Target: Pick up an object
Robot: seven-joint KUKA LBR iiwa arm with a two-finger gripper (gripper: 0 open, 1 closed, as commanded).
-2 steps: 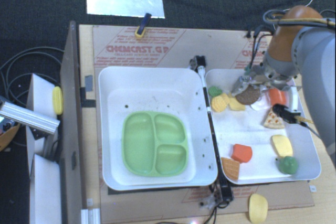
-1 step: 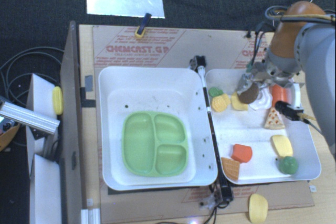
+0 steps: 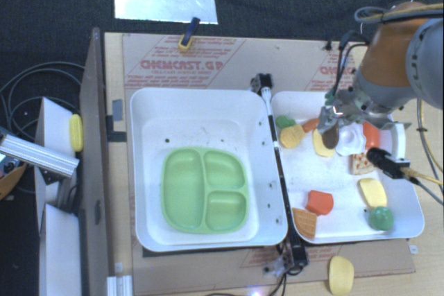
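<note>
While the grey arm (image 3: pixel 402 59) with its orange band reaches in from the right, we see its gripper (image 3: pixel 330 134) lowered into the right bin (image 3: pixel 409 218), down among the toy foods at the bin's far end. Beside it lie a yellow piece (image 3: pixel 322 144), an orange-yellow piece (image 3: pixel 291 137) and a green one (image 3: pixel 284 121). Nearer us sit an orange block (image 3: pixel 320 202), a yellow block (image 3: pixel 372 191) and a green ball (image 3: pixel 380 218). We cannot tell whether the gripper grasps anything. A green divided plate (image 3: pixel 205 189) rests in the left bin (image 3: pixel 149 114); another yellow piece (image 3: pixel 340 274) lies on the counter (image 3: pixel 208 59).
</note>
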